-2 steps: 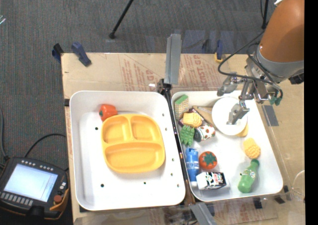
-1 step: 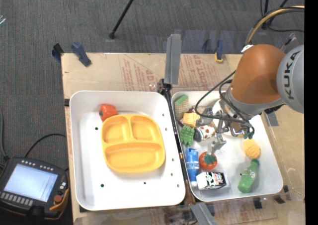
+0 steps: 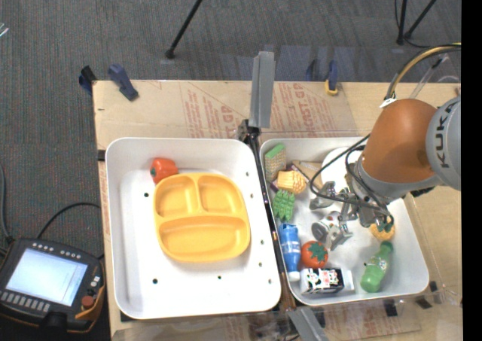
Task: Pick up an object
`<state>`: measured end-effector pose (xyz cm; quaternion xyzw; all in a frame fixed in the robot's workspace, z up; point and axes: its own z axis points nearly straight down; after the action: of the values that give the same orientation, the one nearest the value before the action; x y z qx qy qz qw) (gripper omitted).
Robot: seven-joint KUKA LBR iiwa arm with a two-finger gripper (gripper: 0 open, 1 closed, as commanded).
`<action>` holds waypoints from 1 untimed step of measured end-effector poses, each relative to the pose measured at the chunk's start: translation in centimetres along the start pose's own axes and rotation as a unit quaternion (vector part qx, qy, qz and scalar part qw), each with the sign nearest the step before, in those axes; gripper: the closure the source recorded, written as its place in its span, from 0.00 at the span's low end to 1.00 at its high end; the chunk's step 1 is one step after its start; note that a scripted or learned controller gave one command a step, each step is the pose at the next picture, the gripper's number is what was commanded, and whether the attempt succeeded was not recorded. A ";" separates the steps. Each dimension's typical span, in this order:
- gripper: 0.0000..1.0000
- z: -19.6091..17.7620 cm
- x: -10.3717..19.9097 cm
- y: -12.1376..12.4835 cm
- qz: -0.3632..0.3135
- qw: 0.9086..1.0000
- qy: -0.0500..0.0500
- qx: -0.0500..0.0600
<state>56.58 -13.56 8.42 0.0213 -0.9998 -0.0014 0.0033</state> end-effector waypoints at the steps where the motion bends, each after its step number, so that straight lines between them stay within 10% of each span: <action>1: 0.00 -0.3 5.2 3.7 0.041 0.999 -0.004 0.001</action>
<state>51.25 -10.11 8.75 -0.0195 -0.9998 -0.0007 -0.0006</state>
